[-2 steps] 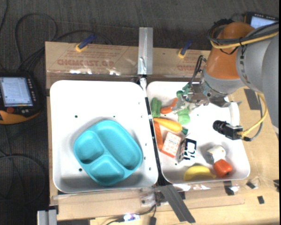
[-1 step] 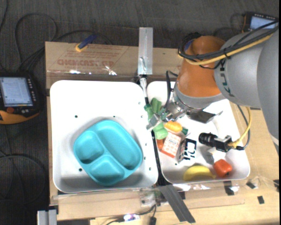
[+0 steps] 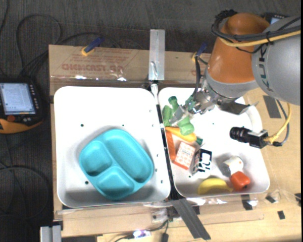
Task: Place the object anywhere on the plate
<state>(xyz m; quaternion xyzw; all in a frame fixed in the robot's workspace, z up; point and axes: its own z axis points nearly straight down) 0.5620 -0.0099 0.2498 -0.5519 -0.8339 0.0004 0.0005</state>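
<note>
1. Plate: a turquoise divided plate lies in the left bin. All three of its compartments are bare; nothing rests on it. The placement is therefore not done.

2. Objects: every loose item lies in the right bin, which stands just right of the plate's bin. Seen there: a green bottle-like item at the far left corner, an orange carrot-like piece just nearer than it, an orange and white packet, a black and white card, a banana at the near edge, and a white and red piece right of the banana.

3. Tool: the tool hangs low over the far left part of the right bin, just beside the green item and above the carrot-like piece. The wrist hides the fingertips; I cannot tell whether it is released or clenched, nor whether anything sits in it.

4. Task's thing: which item is intended is not certain. By the tool's position, the green item or the carrot-like piece is the likely candidate. Both lie well apart from the plate, across the shared bin wall.

5. Judgement: the task stands at the picking stage. Left to do: secure an item, lift it, carry it over the wall, release it on the plate.
</note>
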